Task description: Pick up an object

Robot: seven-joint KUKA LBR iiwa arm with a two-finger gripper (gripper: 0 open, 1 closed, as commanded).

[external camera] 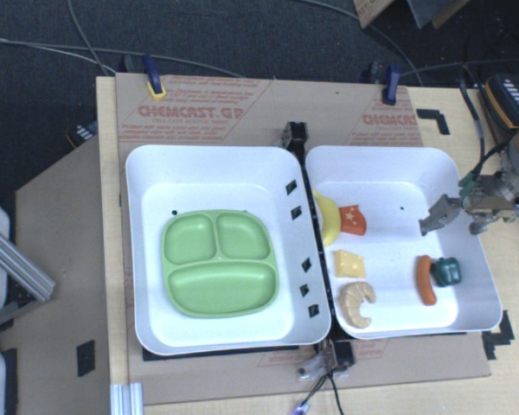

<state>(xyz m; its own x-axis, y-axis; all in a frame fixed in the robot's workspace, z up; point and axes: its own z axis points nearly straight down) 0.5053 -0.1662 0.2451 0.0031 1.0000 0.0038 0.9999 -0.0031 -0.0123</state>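
Note:
Several toy foods lie in the right bin [389, 167]. A yellow piece [329, 219] and a red piece [353, 220] sit at the bin's left wall. Below them are a pale yellow cheese wedge [349, 264] and a beige croissant [358, 304]. An orange-red sausage [426, 281] lies by the right wall, touching a dark green object [448, 271]. My gripper [459, 221] hangs over the bin's right side, just above the sausage and the green object. Its fingers [435, 218] are spread open with nothing between them.
The left bin [147, 232] holds a light green divided plate [219, 262]. A black ridge with clips [304, 232] separates the two bins. Cables and a yellow-black device [507, 102] sit at the right edge behind the arm.

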